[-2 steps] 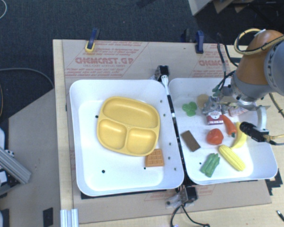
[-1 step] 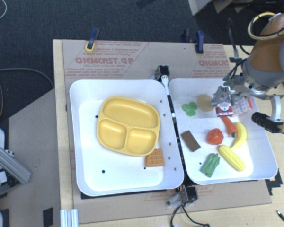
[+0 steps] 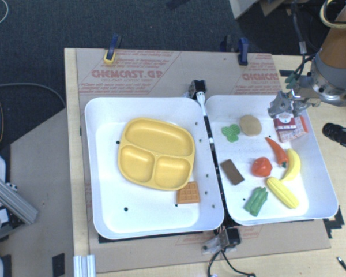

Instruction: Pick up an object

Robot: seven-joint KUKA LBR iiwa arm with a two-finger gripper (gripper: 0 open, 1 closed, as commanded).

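Your gripper (image 3: 284, 105) hangs over the upper right corner of the right bin (image 3: 323, 203), directly above a red-and-white carton (image 3: 292, 128); whether its claw is open or closed, you cannot tell from this angle. Below it lie a carrot (image 3: 276, 149), banana (image 3: 293, 165), tomato (image 3: 262, 167), corn cob (image 3: 282, 192), green vegetable (image 3: 255, 201), brown block (image 3: 231, 171), tan round (image 3: 250, 125) and green sprig (image 3: 231, 133). In the left bin (image 3: 98, 154) you see a yellow divided plate (image 3: 156, 153) with a waffle (image 3: 188, 194) just beside its lower right edge.
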